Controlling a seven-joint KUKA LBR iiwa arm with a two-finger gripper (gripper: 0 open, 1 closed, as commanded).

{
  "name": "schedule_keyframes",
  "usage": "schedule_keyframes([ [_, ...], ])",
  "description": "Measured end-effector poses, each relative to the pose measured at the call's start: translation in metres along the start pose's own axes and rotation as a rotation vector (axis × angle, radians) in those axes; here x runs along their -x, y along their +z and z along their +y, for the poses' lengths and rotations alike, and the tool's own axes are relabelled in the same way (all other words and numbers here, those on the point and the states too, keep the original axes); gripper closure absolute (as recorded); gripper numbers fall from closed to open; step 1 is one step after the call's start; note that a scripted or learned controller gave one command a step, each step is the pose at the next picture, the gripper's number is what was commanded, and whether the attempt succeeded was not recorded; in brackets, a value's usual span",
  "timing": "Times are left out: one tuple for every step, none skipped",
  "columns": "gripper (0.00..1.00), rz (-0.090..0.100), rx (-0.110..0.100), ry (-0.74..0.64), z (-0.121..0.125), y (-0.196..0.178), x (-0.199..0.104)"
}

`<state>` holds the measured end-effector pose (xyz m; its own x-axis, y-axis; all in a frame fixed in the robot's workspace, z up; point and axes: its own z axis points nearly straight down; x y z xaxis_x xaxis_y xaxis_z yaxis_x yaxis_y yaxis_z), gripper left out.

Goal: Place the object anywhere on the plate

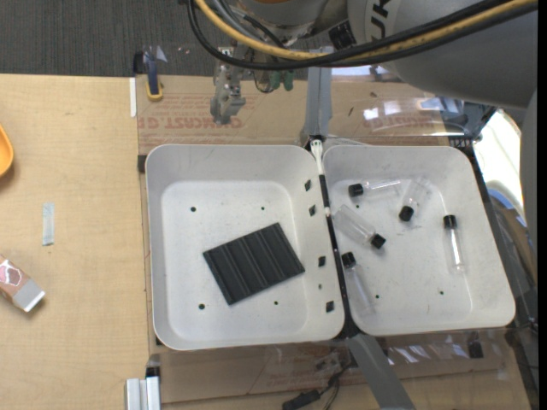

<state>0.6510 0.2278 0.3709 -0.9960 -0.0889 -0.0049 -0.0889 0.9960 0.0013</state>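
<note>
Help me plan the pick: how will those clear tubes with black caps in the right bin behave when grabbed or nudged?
The tubes look round and smooth, so they will probably roll when nudged and may slip from the gripper. They seem thin and light, perhaps fragile. Their clear walls are hard to see against the white bin.

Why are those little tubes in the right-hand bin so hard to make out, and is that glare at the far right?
Camera view: the clear tubes nearly vanish against the white right bin, so mainly their black caps stand out; strong brightness washes out the right edge beyond that bin; the dark ribbed plate in the left bin reads sharply.
</note>
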Motion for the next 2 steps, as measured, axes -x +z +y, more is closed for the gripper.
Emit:
schedule_keyframes([
  [1.0, 0.003, 0.001, -0.467, -0.0012, 0.0576, 0.0088],
  [1.0, 0.001, 0.002, -0.882, -0.0007, 0.0631, 0.0088],
])
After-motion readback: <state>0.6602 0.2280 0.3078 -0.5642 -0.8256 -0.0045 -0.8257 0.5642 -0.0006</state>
